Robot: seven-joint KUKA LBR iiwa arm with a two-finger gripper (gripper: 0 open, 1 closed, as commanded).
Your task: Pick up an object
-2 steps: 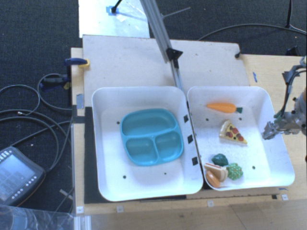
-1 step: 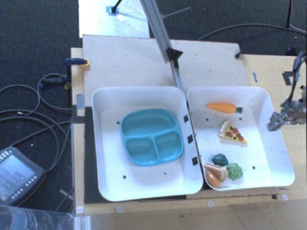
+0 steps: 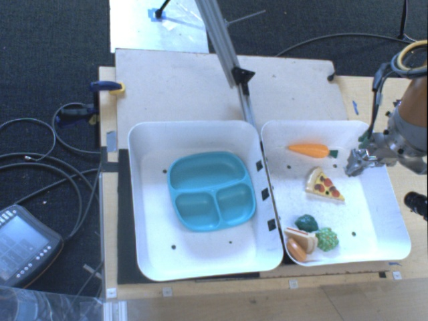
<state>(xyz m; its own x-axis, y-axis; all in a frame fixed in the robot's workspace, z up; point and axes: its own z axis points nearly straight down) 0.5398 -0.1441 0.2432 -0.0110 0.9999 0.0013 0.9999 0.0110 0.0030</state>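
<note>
Pick not started: gripper [image 3: 356, 163] over right bin [image 3: 384, 206], can't tell finger state, nothing visibly held; toy pizza slice [image 3: 324, 185] just beside, carrot [image 3: 309, 150] near.

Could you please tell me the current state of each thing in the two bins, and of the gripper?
Blue tray: flat in the left bin, nothing on it.
Carrot: lying in the right bin.
Pizza slice: lying flat.
Broccoli: near the front wall.
Gripper: above the right bin, holding nothing.
</note>
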